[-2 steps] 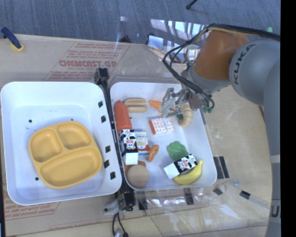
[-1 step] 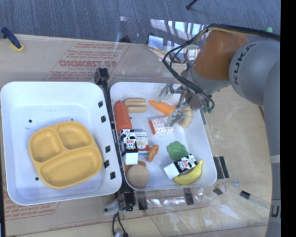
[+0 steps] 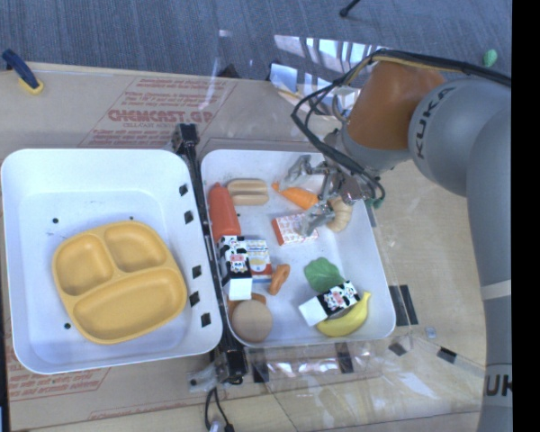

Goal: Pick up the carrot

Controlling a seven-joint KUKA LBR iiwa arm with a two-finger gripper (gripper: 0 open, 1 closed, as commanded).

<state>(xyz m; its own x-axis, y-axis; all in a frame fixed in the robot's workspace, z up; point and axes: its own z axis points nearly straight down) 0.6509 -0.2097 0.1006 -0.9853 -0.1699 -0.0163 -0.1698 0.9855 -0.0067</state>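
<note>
A grey robot arm with an orange band reaches in from the upper right of the frame, its gripper (image 3: 322,196) low over the upper part of the right-hand white bin (image 3: 382,282). I cannot tell how the gripper is set. The carrot (image 3: 294,196), small and orange, lies near the top of that bin, just left of the gripper. Left of it rests a hot dog bun (image 3: 247,190), and a long red sausage (image 3: 221,211) runs down the bin's left wall. Below the gripper sits a small red-and-white carton (image 3: 292,229). Lower in the bin are a green piece (image 3: 321,274), a banana (image 3: 349,318) and a brown egg (image 3: 250,320). The left-hand white bin (image 3: 27,183) holds a yellow divided plate (image 3: 119,280).
</note>
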